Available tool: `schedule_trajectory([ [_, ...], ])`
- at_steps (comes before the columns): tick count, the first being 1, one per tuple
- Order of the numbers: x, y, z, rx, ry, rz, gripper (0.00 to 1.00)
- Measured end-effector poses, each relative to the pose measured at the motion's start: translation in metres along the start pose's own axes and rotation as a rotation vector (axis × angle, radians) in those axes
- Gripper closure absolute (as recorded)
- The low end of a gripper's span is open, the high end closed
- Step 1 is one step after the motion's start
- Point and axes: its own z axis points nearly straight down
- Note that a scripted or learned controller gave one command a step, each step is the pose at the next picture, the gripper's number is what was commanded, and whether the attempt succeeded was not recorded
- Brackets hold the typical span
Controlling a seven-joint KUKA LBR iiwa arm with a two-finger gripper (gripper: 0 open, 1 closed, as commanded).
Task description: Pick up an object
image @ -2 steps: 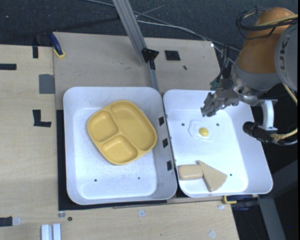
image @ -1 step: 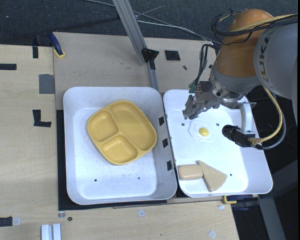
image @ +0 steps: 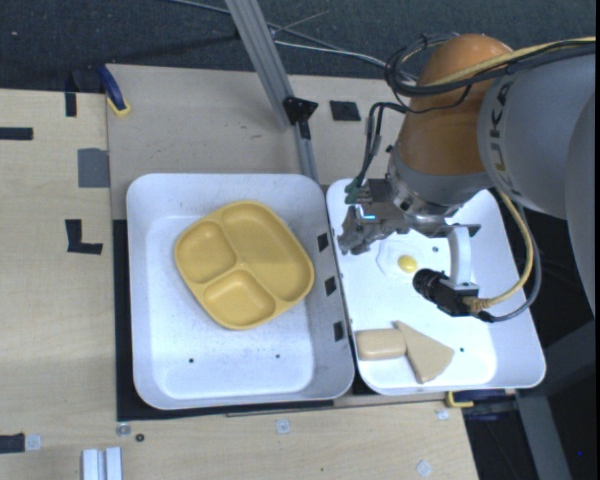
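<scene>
A yellow three-compartment plate [image: 243, 263] lies in the left bin [image: 160, 368]. In the right bin [image: 510, 363] I see a toy fried egg [image: 403, 262], white with a yellow yolk, and near the front edge a tan bread slice [image: 379, 344] beside a tan wedge [image: 426, 353]. My gripper [image: 365, 230] hangs over the back left part of the right bin, just left of the egg. Its fingers are dark and seen from above against the arm's body, and nothing visibly sits between them.
A grey metal pole [image: 270, 63] slants down to the back of the bins. A black cable connector [image: 442, 290] with a yellow hose hangs from the arm over the right bin. Black tape marks dot the wooden bench [image: 40, 268] on the left.
</scene>
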Motion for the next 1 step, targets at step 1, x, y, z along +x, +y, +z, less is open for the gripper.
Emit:
schedule_trajectory([
  [1,0.0427,-0.0069,0.008,-0.001,0.0,0.0,1.0],
])
